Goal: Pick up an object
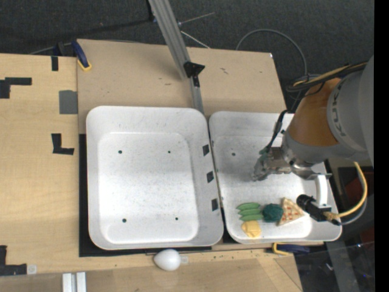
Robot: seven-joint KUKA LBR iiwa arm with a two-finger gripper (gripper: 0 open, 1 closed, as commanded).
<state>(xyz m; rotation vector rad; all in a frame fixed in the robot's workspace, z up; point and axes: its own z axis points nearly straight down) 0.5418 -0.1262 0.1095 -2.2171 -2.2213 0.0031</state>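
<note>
— So, what is lying nearest the camera?

— A white egg-shaped object (167, 260) is sitting on the worktop (140, 72), just outside the front rim of the left bin (146, 175).

— And inside the bins?

— Along the front edge of the right bin (243, 132) a small cluster is resting: a yellow piece (251, 228) nearest the rim, a green ridged piece (248, 210) just behind it, a dark green broccoli-like piece (273, 212) beside them, and a pizza-slice toy (292, 212) to its right, touching or nearly touching the broccoli-like piece.

— Where is the gripper hanging?

— The gripper (262, 168) is hovering over the middle of the right bin, behind the cluster and apart from it. Nothing is showing between its fingers; whether they are spread or closed I cannot tell from this slant.

— And the arm?

— The grey arm (352, 117) with its orange band (313, 117) is reaching in from the right, above the bin's right side.

— Farther back?

— A grey metal bar (173, 32) is slanting down from the top toward the gap between the two bins, and a thin cable (267, 38) is looping over the dark floor beyond the worktop.
</note>
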